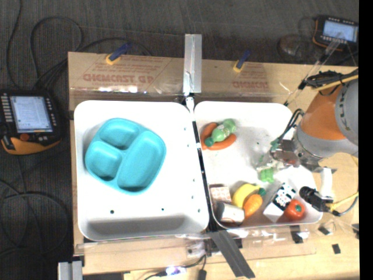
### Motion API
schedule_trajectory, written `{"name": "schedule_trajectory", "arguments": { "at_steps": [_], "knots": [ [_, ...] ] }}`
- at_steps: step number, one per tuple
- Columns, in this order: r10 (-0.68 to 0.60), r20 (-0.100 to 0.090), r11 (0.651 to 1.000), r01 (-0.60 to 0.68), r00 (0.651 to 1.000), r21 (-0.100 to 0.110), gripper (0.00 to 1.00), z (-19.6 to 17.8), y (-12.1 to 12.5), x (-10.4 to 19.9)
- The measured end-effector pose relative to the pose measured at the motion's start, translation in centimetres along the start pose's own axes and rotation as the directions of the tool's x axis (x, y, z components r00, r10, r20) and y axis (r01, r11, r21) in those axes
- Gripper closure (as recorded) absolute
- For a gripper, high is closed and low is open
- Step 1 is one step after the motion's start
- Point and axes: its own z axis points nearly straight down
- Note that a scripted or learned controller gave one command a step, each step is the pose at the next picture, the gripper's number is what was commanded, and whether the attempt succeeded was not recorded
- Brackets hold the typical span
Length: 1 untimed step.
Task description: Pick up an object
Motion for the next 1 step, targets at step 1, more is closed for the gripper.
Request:
{"name": "schedule_trajectory", "arguments": {
  "at_steps": [1],
  "knots": [
    [0.054, 0.004, 0.999, -0.054, 0.999, 0.002, 1.00, -10.18, 0.31, 4.37]
  ]
}}
